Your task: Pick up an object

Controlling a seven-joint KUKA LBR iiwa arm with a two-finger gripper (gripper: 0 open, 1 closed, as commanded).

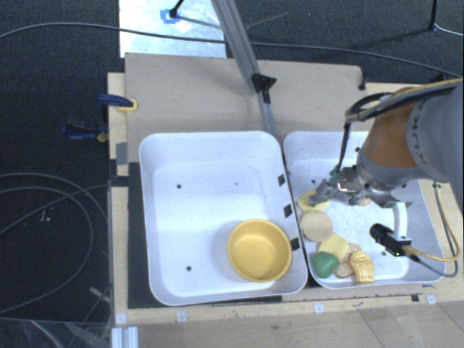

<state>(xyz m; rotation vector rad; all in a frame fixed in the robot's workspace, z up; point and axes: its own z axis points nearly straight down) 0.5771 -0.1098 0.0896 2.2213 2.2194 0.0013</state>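
End effector (324, 191) near right bin (304, 147) left wall, above clutter.

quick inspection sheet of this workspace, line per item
surface: tan board bearing left bin and right bin side by side
job's things: yellow bowl in left bin; in right bin tan round piece, pale yellow piece, green piece, yellow ridged piece
clutter: nothing seen
grippers: gripper low over right bin near a yellow item; no grasp visible
cables: black cables on floor at left; yellow cable by the arm
surroundings: blue clamp, grey pole, dark carpet
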